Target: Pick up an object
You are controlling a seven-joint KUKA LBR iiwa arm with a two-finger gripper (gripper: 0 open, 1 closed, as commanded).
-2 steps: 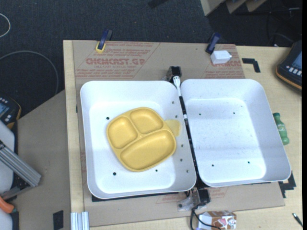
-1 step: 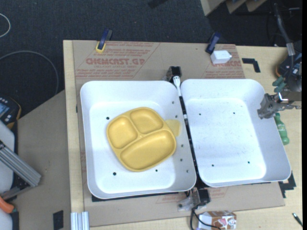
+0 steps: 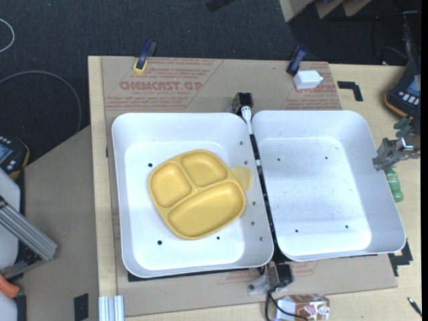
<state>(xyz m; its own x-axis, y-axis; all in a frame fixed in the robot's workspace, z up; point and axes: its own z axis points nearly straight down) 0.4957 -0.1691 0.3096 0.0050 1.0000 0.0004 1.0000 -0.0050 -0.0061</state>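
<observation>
Approach step, by the look of it: nothing lifted yet. Yellow plate [image 3: 196,194], three compartments, flat on the floor of left bin [image 3: 127,179], turned at a slant, near the middle and close to the wall shared with right bin [image 3: 321,122]. Small yellow scrap [image 3: 242,176] poking out from under the plate's right edge; too little visible to name. Gripper [image 3: 389,154] at the far right, over the outer rim of right bin, well apart from plate. Claw opening: cannot tell; likewise any load in it. Green piece [image 3: 396,186] just below it at the rim, possibly part of the tool, possibly not. Next, judging from this layout: cross right bin and the dividing wall, then come down over plate. Flat, broad, shallow thing, so probably best bitten on the raised rim or on a ridge between compartments, not across the whole body. Risk of slipping off smooth plastic, or of shoving plate against the wall instead of lifting.
</observation>
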